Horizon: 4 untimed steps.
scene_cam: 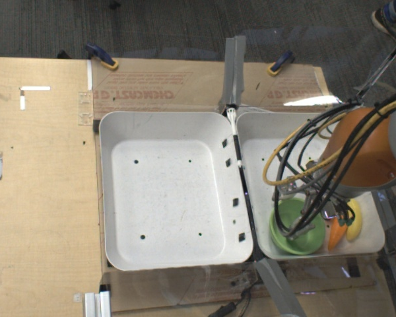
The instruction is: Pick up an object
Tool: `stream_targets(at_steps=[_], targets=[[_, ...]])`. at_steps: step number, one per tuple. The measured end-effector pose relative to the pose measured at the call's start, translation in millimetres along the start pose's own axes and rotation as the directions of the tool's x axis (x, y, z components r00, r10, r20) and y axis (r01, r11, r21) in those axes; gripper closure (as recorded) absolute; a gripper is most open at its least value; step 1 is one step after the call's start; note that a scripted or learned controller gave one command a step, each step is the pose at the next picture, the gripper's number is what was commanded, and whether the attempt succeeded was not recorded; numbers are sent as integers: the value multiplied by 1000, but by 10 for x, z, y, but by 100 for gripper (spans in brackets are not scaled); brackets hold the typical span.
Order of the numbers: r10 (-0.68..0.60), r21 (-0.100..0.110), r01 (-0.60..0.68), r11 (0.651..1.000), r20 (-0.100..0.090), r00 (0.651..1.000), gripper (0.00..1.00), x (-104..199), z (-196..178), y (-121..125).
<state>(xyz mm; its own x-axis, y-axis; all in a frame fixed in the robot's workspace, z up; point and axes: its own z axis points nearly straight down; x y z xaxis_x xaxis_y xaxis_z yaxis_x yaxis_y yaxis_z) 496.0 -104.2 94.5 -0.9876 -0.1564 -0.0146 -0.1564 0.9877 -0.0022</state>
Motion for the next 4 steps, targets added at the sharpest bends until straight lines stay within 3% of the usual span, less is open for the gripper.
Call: stream_targets(at_steps=[1,2,3,4], targets=[[-77,-1,77,997,-9,997,0,-390,21,-668],[17,-1,-17,1000,-8,1000,0,-1600,31,-410],[-123,1,123,992,-6,992,0,-1232,-1067,-1403],[-365,-4,365,931,-7,931,0,-806,22,-1048]])
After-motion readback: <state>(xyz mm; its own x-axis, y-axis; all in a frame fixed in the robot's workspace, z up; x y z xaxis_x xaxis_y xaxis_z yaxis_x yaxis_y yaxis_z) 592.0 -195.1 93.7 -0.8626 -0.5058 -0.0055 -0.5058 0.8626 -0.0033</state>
